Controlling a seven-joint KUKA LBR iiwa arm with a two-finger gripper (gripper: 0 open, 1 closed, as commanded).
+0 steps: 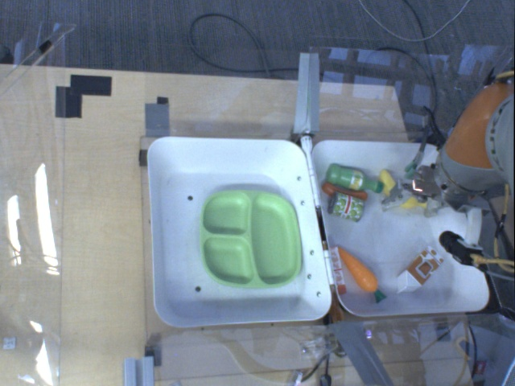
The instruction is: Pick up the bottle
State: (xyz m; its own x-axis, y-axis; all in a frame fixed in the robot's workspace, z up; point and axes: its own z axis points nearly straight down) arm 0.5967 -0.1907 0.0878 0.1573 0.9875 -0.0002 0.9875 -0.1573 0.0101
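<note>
Pincer (412,190), grip unreadable, hovers right of the green bottle (351,178) lying crosswise, cap seemingly pointing right.

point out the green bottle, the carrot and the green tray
green bottle (351,177), camera view, middle of its body, in the right bin
carrot (359,271), camera view, middle of its orange body, in the right bin
green tray (249,237), camera view, the ridge between its compartments, in the left bin

the two shallow white bins (173,215) look like smooth, slightly glossy plastic. the pale green divided tray (251,238) has a matt plastic finish. the green bottle (352,178) shines like glossy plastic. the light bench top (88,240) looks like smooth wood.
</note>
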